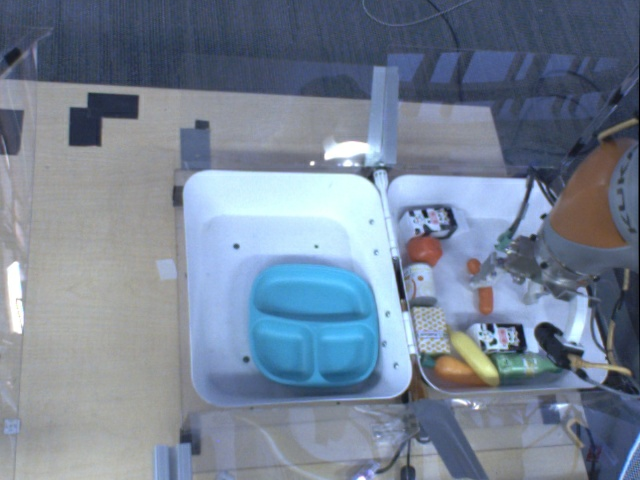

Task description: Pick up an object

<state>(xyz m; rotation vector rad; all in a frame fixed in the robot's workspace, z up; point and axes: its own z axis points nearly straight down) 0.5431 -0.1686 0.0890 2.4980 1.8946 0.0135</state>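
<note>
Hovering in the right bin (pixel 520 193), your claw (pixel 497 268) stood just above a small orange carrot-like piece (pixel 485 298), seemingly light, stiff and best pinched across its middle; its opening you could not tell.

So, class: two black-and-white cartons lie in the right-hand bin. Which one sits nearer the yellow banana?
The black-and-white carton at the bin's front, just right of the banana. The other carton lies at the far end, beyond the red-capped bottle.

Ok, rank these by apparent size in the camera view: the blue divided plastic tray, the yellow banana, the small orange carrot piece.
1. Blue divided plastic tray, by far the largest.
2. Yellow banana.
3. Small orange carrot piece, the smallest.
</note>
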